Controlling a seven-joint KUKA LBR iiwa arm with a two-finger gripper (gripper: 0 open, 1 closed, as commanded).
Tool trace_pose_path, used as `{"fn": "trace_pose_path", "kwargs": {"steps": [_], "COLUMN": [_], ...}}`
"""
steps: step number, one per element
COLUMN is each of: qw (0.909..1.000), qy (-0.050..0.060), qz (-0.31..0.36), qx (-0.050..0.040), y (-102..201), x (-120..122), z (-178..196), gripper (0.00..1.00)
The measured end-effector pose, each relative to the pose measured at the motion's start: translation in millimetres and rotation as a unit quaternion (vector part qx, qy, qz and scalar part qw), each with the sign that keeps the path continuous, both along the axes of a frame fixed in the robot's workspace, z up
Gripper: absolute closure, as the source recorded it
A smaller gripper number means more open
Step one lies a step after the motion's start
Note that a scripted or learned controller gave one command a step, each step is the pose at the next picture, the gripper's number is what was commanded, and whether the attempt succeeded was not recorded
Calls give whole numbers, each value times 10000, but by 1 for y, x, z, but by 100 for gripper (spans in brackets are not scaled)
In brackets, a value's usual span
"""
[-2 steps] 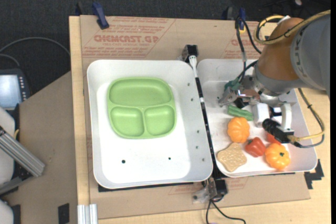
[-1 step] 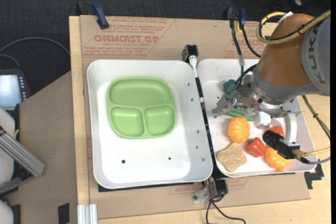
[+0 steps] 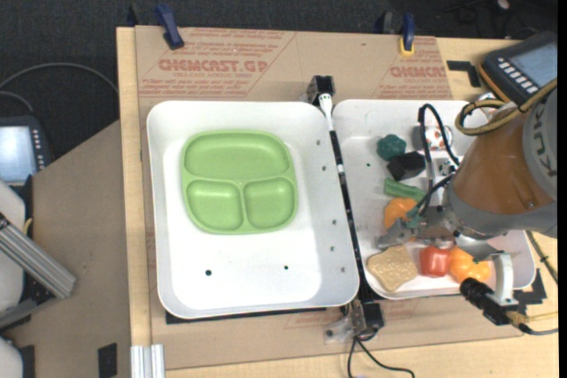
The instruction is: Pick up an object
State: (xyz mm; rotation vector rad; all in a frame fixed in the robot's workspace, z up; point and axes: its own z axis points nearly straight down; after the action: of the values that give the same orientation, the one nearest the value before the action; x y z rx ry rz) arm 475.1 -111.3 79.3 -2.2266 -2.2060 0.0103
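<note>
The end effector (image 3: 409, 230) sits low in the right bin (image 3: 354, 124), at about 4 o'clock from the frame's centre, under the arm's (image 3: 496, 181) orange band; whether it is released or clenched cannot be told, since the wrist covers much of it. Around it lie small objects: an orange piece (image 3: 399, 210) touching it at 11 o'clock, a green strip (image 3: 403, 189) just above that, a black block (image 3: 406, 164) and a dark green lump (image 3: 391, 145) farther toward 12 o'clock. At 6 o'clock lies a tan bread slice (image 3: 392, 268); at 4 o'clock a red piece (image 3: 434, 261) touches another orange one (image 3: 461, 261). The left bin (image 3: 257, 279), at 9 o'clock, holds a green divided plate (image 3: 238, 181). Both bins rest on the cardboard-covered tabletop (image 3: 221, 62).
</note>
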Motion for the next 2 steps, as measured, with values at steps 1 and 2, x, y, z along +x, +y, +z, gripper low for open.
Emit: {"fn": "trace_pose_path", "kwargs": {"steps": [1, 2], "qw": [10000, 9999], "qy": [-60, -100], "qz": [38, 86], "qx": [-5, 7], "y": [5, 66], "x": [4, 6], "z": [15, 111], "gripper": [100, 100]}}
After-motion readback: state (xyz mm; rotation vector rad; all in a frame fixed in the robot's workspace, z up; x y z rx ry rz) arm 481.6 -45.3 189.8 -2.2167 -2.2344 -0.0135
